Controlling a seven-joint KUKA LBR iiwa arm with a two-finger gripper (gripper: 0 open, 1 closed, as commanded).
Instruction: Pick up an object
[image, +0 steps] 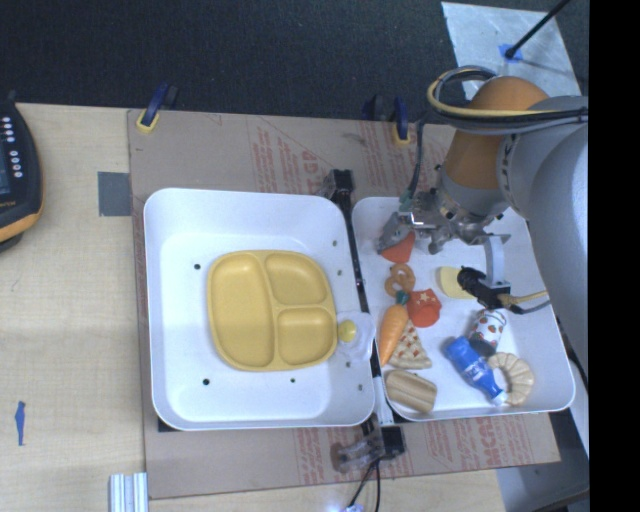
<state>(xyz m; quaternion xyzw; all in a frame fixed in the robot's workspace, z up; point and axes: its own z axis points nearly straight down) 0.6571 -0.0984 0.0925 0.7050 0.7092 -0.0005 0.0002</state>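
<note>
In the right-hand white bin (560, 400), at its far end, the arm's jaws (432, 228) hang low over a small red-orange toy piece (397, 245). That red piece lies just to the camera's left of the jaws and slightly nearer the viewer, close against the bin's inner wall. Whether the jaws are wide or narrow cannot be told; the metal parts blur together, and nothing can be made out between them. The red piece looks short and stubby, its long axis running roughly toward the jaws. Nearer the viewer in the same bin lie a pretzel (400, 279), a tomato (424, 307), a carrot (392, 333), a pizza slice (410, 352), a blue bottle (473, 367) and a croissant (517, 377). The left bin (170, 300) holds a yellow divided plate (271, 308). A pick here probably needs a small shift toward the left wall.
</note>
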